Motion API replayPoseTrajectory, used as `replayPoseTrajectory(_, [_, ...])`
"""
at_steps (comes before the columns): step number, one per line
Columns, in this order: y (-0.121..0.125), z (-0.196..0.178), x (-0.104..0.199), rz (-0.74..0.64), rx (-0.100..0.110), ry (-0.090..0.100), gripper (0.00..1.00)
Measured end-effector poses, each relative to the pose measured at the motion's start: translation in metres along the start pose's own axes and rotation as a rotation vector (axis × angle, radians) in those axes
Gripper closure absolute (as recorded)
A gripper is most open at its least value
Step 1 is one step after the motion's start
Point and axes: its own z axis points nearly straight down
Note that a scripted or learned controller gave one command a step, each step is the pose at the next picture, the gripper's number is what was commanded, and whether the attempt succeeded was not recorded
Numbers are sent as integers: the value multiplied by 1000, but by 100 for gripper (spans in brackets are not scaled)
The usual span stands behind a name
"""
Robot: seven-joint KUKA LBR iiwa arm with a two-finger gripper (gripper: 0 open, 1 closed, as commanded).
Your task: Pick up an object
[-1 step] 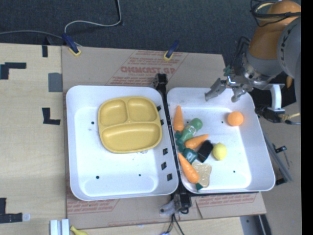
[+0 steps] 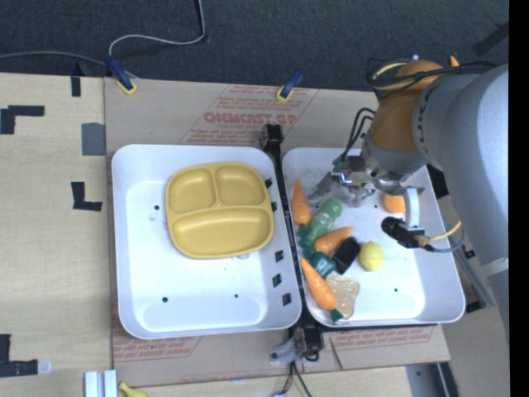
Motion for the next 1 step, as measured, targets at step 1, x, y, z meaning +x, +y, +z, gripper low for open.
replayPoseTrajectory(1, [-72, 8, 11, 9, -17, -16, 0])
